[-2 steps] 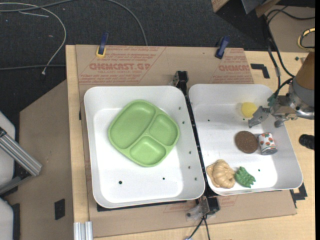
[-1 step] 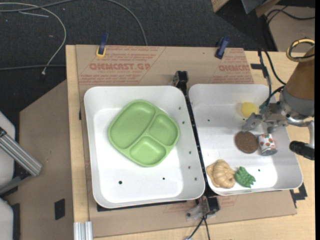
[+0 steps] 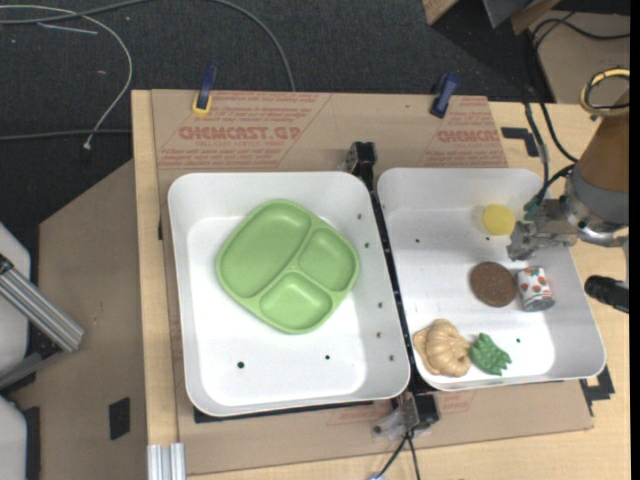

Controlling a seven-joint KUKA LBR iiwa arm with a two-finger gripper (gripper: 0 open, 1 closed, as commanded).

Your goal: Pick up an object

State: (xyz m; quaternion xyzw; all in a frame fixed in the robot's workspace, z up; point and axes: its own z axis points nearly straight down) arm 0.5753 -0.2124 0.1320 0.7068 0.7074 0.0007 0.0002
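Looking down on the bench, we see two shallow white bins side by side. The left bin [image 3: 200, 368] holds a green divided plate [image 3: 288, 264] with three compartments, lying flat near the bin's middle.

The right bin [image 3: 430, 208] holds five things. A yellow round object [image 3: 498, 218] sits toward the far right part. A brown round disc [image 3: 492, 284], maybe a cookie or patty, lies near the middle right. Just right of it, about touching, is a small white cup with red spots [image 3: 536, 288], tipped on its side. At the near edge sit a tan lumpy pumpkin-like toy [image 3: 444, 348] and, just beside it on the right, a green leafy toy [image 3: 490, 354].

The arm comes in from the right, and the gripper [image 3: 530, 240] hangs over the right bin's right side, between the yellow object and the spotted cup. Its tips sit just right of the yellow object and just far of the cup and disc. We see nothing between the fingers. We cannot tell how far apart they are; the metal parts blur together.
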